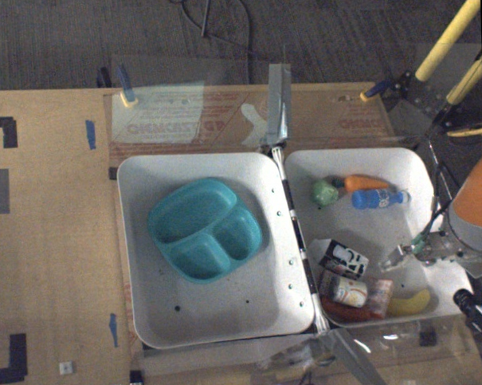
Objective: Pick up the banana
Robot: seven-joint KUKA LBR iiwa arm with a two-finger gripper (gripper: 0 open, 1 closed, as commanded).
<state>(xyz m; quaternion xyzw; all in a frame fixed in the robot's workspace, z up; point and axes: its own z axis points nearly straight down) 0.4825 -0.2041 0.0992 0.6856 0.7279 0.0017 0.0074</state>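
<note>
Two shallow white bins sit side by side on the tabletop (51,236). The left bin (142,312) holds a teal divided plate (205,228), lying a little toward its far side. The right bin (415,168) carries the clutter. At its far end a green round item (325,193) lies just beside an orange carrot-like piece (366,181), and a blue bottle (377,198) lies on its side next to them. Toward the near left of that bin a small black-and-white package (344,260) rests above a can (346,290) and a reddish wrapped item (380,296).

The banana (411,302) lies flat at the near edge of the right bin, just right of the reddish item and touching nothing else that can be made out.

The arm reaches in from the right, its orange band (476,203) at the frame's edge. The gripper (404,255) hovers over the right bin, beyond the banana and apart from it. Nothing sits between its fingers; whether they are spread or closed cannot be told.
</note>
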